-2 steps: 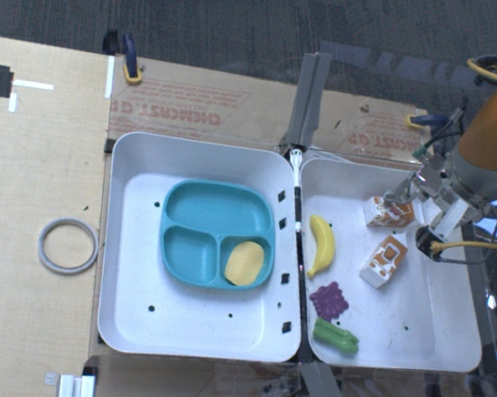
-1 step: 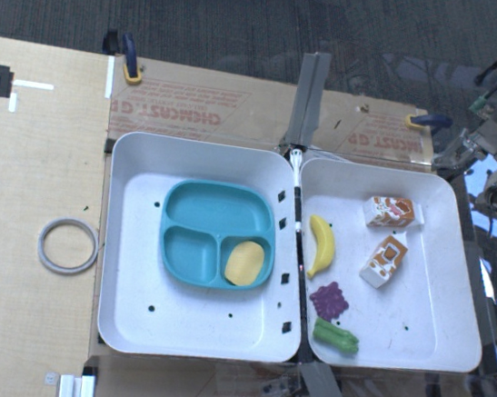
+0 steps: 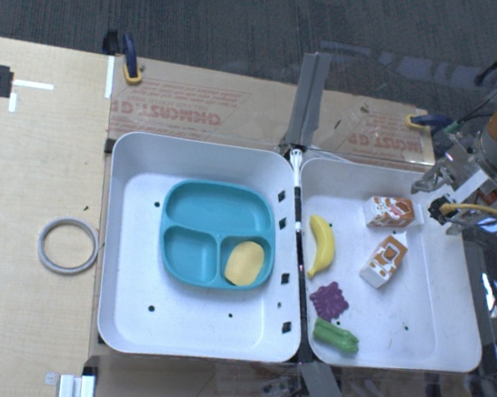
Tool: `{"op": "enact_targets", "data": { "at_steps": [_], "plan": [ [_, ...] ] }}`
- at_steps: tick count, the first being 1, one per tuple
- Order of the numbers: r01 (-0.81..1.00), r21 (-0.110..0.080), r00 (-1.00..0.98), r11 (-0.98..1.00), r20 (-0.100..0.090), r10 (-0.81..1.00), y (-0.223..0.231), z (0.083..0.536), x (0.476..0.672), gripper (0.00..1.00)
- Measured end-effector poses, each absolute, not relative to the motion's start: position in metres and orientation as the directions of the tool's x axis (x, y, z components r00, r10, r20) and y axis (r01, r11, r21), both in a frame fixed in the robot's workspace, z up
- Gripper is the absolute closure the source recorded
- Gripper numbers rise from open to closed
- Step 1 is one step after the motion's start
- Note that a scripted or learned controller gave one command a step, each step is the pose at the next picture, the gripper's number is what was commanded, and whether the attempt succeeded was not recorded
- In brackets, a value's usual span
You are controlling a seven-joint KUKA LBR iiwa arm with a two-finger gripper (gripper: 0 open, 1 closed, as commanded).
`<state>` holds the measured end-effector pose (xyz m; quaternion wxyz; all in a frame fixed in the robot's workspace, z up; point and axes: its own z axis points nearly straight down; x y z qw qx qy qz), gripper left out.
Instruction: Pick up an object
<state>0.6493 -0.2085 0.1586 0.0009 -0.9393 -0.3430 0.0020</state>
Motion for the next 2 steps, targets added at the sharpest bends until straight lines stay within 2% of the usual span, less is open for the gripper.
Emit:
{"op": "enact_targets", "data": {
  "at_steps": [1, 2],
  "plan": [
    [0.648, -0.003, 0.762, -0.762, -0.006, 0.648, -0.2081, 0.1678, 0.6497, 1.00],
    [0.648, -0.003, 0.762, -0.762, -0.006, 0.648, -0.2076, 0.1675, 0.6497, 0.00]
  ]
}}
